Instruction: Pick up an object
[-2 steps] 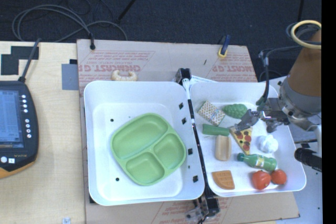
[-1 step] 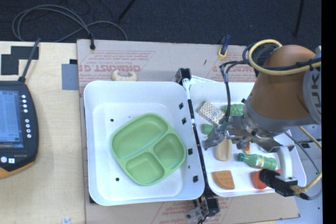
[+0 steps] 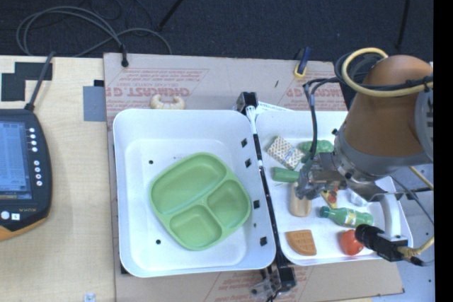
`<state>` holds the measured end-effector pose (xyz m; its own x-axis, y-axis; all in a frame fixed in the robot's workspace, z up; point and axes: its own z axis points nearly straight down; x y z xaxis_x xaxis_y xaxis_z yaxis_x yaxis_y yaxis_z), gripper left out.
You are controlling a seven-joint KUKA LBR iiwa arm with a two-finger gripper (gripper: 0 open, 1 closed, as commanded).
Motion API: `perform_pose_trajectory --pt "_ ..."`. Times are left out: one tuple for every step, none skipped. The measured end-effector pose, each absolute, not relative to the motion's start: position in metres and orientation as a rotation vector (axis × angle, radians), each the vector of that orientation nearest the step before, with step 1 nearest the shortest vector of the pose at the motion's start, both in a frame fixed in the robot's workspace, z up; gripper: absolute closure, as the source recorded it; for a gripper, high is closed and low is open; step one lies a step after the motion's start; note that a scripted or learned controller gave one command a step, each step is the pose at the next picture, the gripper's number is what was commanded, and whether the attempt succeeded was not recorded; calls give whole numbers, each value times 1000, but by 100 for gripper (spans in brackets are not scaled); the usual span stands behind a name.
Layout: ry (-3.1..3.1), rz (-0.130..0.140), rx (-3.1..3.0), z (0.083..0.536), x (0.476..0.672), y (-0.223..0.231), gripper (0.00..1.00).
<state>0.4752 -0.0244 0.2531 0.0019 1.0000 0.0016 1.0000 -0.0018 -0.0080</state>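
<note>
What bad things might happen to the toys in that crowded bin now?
The tool sits low among closely packed toys in the right bin, so it might grab two or none. It could tip the tan piece beside it. It might also push the green bottle against the red toy.

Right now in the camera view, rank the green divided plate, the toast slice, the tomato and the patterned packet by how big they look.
1. green divided plate, by far the largest.
2. patterned packet and toast slice: look alike, no ranking.
3. tomato, smallest, though partly covered by a black part.
</note>
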Motion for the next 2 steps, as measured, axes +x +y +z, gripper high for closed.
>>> perform_pose_trajectory --pt "-2221 -3 -2227 323 476 -60 100" --pt "-2227 -3 -2217 380 476 -22 100"
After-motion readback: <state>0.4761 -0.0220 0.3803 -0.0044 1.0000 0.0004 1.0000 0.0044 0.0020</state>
